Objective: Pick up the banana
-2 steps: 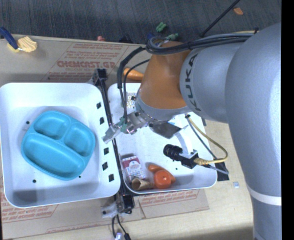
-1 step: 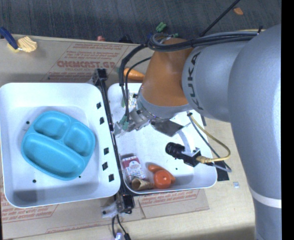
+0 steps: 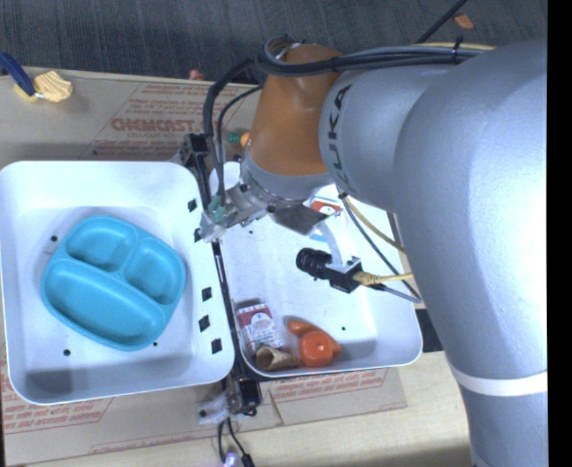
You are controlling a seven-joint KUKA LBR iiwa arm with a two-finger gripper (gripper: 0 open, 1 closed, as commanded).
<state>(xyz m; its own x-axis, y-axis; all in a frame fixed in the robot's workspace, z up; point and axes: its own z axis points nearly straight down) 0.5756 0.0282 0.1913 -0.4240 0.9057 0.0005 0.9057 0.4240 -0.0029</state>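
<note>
Two white bins sit side by side on the counter (image 3: 121, 115). In the left bin (image 3: 18, 261) a blue divided plate (image 3: 114, 280) lies at the middle, tilted a little toward 4 o'clock. The arm (image 3: 432, 163) comes in from 3 o'clock and covers much of the right bin (image 3: 383, 343), with its orange band (image 3: 291, 115) at that bin's 12 o'clock. The gripper (image 3: 218, 222) is low at the right bin's 10 o'clock, just beside the wall between the two bins. Whether it is open or closed cannot be told from this slant, and nothing can be seen in its grasp.

At the right bin's 6 o'clock three things lie close together: a red and brown packet (image 3: 256, 325), a tan thing (image 3: 274, 359) touching the near wall, and an orange-red round thing (image 3: 316, 346) at the tan thing's 3 o'clock. Where the banana lies cannot be told; the tan thing is too small to name. On the counter at 10 o'clock, outside the bins, rests a yellow thing (image 3: 53, 88) with a blue handle.
</note>
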